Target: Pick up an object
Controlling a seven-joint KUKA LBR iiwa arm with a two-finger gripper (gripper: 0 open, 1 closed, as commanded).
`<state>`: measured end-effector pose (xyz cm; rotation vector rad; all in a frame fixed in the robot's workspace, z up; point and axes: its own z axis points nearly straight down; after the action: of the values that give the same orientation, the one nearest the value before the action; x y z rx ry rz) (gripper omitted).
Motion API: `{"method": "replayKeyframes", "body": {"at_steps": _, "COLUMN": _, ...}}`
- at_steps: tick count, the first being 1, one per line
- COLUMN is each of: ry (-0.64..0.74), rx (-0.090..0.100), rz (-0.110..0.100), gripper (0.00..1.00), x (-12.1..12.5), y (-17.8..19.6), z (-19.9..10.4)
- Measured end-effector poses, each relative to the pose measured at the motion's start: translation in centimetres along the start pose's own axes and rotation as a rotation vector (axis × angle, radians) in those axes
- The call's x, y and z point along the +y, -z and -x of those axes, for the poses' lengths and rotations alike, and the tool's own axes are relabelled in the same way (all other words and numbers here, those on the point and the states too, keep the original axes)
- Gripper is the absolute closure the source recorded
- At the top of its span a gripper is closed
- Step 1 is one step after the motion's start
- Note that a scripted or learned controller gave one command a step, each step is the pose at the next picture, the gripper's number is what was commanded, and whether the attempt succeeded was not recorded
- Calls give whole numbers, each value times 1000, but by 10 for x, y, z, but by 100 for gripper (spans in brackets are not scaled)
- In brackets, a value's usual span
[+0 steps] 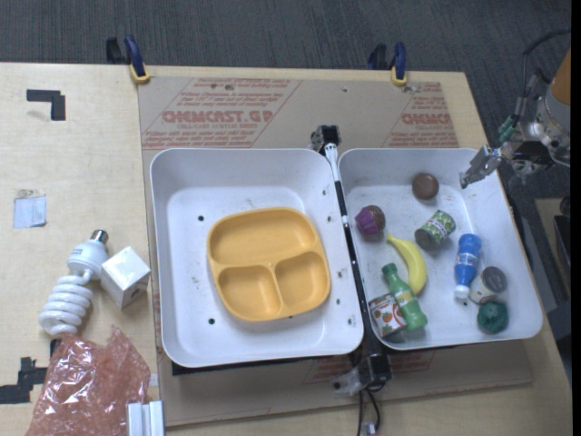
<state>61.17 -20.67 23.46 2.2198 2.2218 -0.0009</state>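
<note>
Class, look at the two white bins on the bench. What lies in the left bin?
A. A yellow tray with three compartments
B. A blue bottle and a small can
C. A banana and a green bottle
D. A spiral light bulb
A: the yellow tray, divided into three compartments, lies in the left bin; the banana and bottles are in the right bin, and the spiral light bulb lies on the bench outside the bins.

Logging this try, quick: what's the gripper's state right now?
Gripper: cannot be told; it sits above the right white bin's far right rim, with nothing visibly held.
</note>
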Motion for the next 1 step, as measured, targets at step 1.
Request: {"method": "replayKeyframes", "body": {"at_steps": 1, "ry": 4, "rx": 10, "rz": -2, "gripper": 0, "x": 3, "y": -143, "z": 10}}
